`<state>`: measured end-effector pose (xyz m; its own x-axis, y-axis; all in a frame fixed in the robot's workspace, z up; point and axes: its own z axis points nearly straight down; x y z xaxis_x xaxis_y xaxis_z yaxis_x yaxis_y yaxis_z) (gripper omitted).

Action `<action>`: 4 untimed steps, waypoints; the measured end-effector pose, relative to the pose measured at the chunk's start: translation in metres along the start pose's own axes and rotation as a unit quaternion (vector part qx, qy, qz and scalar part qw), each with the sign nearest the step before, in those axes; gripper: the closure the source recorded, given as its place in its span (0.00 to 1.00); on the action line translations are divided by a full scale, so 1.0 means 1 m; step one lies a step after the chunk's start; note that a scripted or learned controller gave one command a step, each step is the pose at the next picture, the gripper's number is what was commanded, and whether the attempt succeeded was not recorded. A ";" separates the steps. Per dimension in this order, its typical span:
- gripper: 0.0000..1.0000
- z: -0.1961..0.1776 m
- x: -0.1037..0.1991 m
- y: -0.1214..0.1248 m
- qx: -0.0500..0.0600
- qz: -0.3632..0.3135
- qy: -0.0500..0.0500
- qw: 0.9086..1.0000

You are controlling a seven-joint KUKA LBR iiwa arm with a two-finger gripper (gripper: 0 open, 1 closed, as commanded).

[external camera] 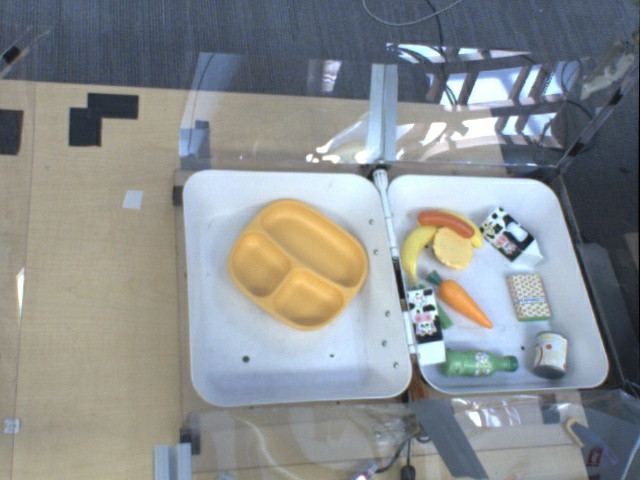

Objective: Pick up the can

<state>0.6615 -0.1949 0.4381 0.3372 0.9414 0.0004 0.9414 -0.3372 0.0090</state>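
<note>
The can [549,354] is a small white tin with a dark label, standing near the front right corner of the right bin [566,216]. A green bottle [478,364] lies on its side just to the can's left, and a tan cracker box [527,296] lies just behind it.
The right bin also holds a banana [414,251], a sausage [446,222], a round yellow food piece [452,252], a carrot [466,304] and two cow-print milk cartons [506,234] [425,320]. In the left bin [215,368] sits a yellow divided plate [297,262].
</note>
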 end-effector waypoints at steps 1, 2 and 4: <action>0.00 0.001 -0.010 -0.045 0.002 0.080 0.000 0.997; 1.00 -0.011 -0.008 -0.044 -0.001 0.076 0.000 0.997; 1.00 -0.023 -0.006 -0.043 -0.003 0.071 0.000 0.997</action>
<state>0.6186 -0.1856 0.4603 0.4671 0.8842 0.0014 0.8841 -0.4671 0.0151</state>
